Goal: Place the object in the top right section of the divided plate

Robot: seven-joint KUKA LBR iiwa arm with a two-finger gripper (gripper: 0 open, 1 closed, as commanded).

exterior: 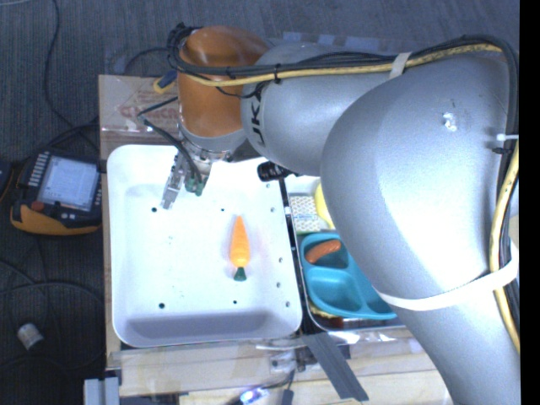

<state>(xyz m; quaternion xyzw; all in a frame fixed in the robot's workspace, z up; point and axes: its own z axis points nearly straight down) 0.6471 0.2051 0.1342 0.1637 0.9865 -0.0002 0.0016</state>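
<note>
An orange toy carrot (240, 245) with a green stem end lies flat near the middle of the left white bin (143, 310). My gripper (183, 184) hangs over the bin's upper left part, up and to the left of the carrot and apart from it; its fingers look slightly spread with nothing between them. The blue divided plate (342, 287) sits in the right bin, mostly hidden under my arm. An orange-brown piece (324, 252) lies in the plate's upper left section.
The big grey arm covers most of the right bin. A yellow item (321, 202) and a patterned item (306, 218) show at the right bin's top. A handheld pendant (57, 191) lies on the floor to the left.
</note>
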